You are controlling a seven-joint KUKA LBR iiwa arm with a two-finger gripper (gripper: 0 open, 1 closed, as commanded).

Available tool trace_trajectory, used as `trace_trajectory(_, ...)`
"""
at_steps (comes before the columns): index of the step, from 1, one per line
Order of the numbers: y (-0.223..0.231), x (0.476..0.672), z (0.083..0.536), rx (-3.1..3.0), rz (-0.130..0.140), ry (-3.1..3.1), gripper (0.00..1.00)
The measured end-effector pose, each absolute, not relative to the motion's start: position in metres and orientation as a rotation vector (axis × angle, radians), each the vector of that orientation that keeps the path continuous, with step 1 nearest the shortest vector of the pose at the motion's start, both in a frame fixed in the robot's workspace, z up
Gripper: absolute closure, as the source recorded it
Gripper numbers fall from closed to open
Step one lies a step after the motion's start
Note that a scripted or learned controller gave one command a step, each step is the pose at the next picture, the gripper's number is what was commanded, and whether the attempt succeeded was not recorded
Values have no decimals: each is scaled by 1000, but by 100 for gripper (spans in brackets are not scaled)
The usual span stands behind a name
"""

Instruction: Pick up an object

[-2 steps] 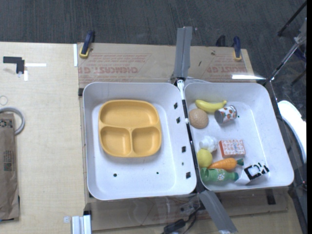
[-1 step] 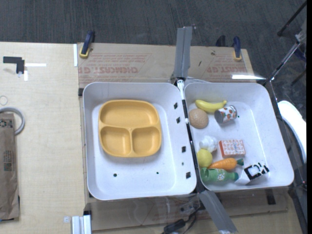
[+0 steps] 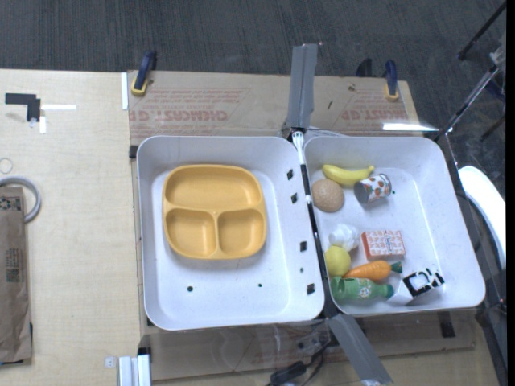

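Two white bins sit rim to rim. The left bin (image 3: pixel 153 296) holds one yellow three-part plate (image 3: pixel 215 211), with a bare floor all around it, widest along the near rim. The right bin (image 3: pixel 451 215), on the side the arm reaches in from, holds nine loose things, one of each. They crowd the wall shared with the left bin and the near rim. One banana (image 3: pixel 348 173), one brown ball (image 3: pixel 327 195) and one small tipped cup (image 3: pixel 373 187) lie toward the far rim. One white crumpled lump (image 3: pixel 344 235) and one orange box (image 3: pixel 382 244) sit mid-bin. One lemon (image 3: pixel 338 260), one carrot (image 3: pixel 372 270) and one green bottle (image 3: pixel 362 289) press together at the near rim. One black-and-white piece (image 3: pixel 422 281) lies just beside them. Open floor runs along this bin's right wall and far right corner. Whether the gripper is open or has hold of anything cannot be told.
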State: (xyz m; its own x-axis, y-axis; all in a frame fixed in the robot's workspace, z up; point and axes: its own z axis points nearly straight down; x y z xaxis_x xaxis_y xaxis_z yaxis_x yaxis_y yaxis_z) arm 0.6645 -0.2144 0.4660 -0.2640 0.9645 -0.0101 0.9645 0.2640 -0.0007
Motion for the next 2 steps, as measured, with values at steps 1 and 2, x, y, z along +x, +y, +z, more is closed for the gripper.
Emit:
trace_trajectory(1, -213, 666, 474, 1896, -13, 2493, 100)
trace_trajectory(2, -212, 668, 482, 1891, -17, 2495, 100)
